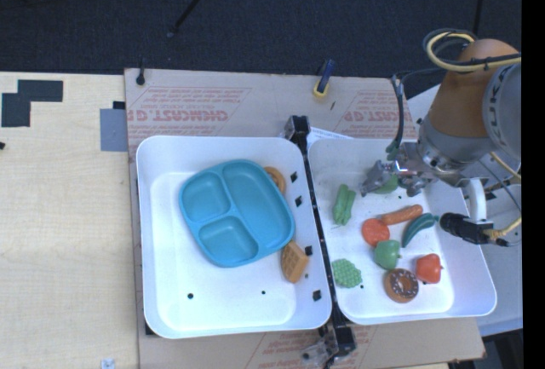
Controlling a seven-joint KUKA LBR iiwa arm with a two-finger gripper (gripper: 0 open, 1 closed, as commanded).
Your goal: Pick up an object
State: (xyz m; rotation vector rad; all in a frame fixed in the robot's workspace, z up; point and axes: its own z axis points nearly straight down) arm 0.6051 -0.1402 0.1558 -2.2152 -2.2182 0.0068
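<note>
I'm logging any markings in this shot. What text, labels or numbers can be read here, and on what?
"CHEMOURS" or similar, red print upside down on the cardboard sheet behind the left bin: blurred, spelling uncertain.
The same red print, repeated behind the right bin: also blurred.
Faint red print on the cardboard's front edge: unreadable.

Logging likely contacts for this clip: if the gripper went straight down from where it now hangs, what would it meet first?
Probably the small green item under the gripper in the right bin; depth is unclear.
</note>
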